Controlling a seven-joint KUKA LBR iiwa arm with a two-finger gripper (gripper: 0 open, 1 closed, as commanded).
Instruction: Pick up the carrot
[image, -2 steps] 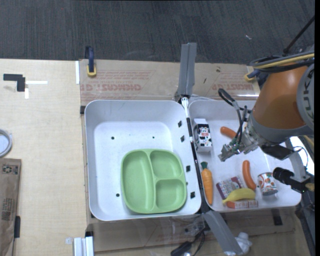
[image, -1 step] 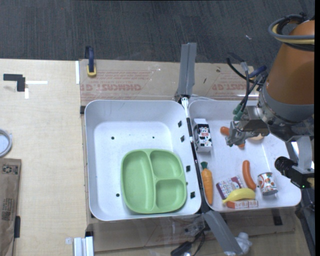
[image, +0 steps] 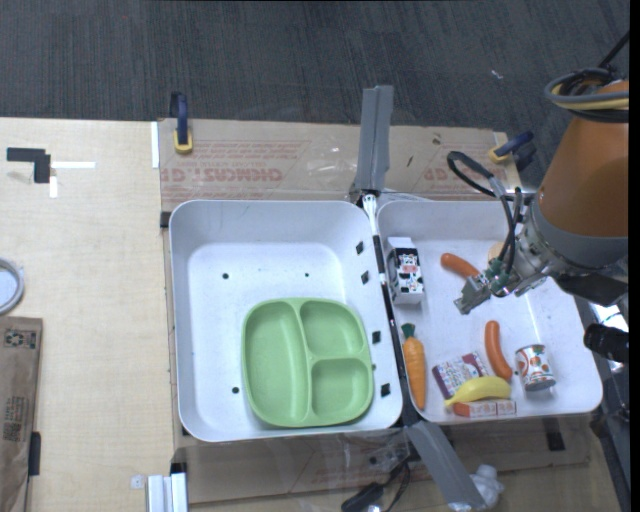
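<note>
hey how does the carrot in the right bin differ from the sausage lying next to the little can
The orange carrot with a green leafy top is thicker and tapers to a point; the reddish-orange sausage is slimmer with rounded ends. The carrot lies against the right white bin's left wall, the sausage nearer its right side, beside the small red and white can. Both lie roughly lengthwise, pointing up and down the view.

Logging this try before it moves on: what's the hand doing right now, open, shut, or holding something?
Hand: over the right bin, between the two sausages; open or closed cannot be told. The carrot lies in the bin, apart from it.
</note>
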